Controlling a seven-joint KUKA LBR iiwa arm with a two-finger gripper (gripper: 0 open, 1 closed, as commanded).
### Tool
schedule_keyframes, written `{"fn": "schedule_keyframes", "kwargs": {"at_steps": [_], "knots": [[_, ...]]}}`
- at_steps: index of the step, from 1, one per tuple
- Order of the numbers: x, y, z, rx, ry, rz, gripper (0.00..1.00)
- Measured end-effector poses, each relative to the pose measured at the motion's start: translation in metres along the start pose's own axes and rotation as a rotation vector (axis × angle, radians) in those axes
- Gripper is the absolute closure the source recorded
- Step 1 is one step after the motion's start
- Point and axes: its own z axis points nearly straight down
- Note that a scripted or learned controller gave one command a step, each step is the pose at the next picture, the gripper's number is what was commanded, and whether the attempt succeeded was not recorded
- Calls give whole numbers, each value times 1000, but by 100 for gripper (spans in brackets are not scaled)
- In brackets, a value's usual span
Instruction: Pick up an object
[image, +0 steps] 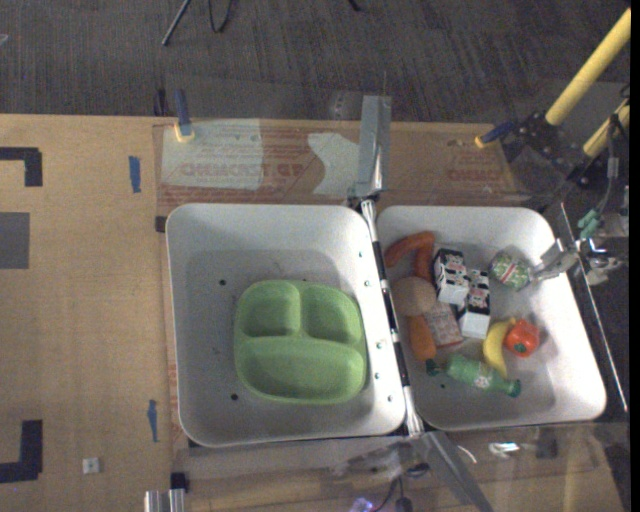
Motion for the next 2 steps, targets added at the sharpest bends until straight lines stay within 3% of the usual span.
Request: {"fn": "schedule_keyframes", "kwargs": {"at_steps": [1,2], "knots": [[31,28,16,-3,-2,110,0],[64,80,129,-30,-4,99,0]]}}
